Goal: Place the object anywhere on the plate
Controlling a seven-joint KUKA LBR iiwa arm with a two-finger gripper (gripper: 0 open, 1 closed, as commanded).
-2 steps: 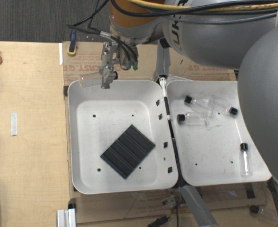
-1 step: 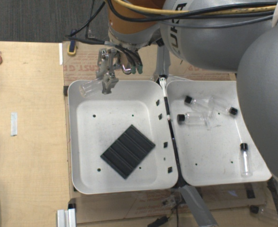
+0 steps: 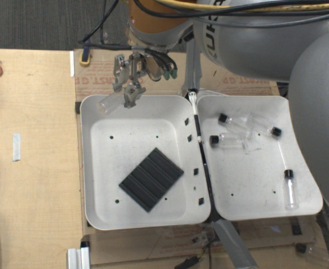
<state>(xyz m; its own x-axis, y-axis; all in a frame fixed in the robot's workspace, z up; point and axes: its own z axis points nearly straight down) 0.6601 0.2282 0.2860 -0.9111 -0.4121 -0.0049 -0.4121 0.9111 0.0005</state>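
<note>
Vial (image 3: 109, 101), clear and hard to read, seems pinched at its right end between the closed fingers of gripper (image 3: 130, 97) over left bin (image 3: 91, 150) far-left rim; carry level, lower square onto black plate (image 3: 152, 179), release low.

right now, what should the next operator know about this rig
Tool: hangs over the back rim of the left bin, and a clear vial appears to lie at its fingers; whether they grip it cannot be told.
Plate: the ribbed black plate lies flat in the middle of the left bin, with nothing on it.
Other clear vials with black caps lie in the right bin, one apart near the front right.
Done: no placement yet.
Left: bring the vial over the plate and set it down.
</note>
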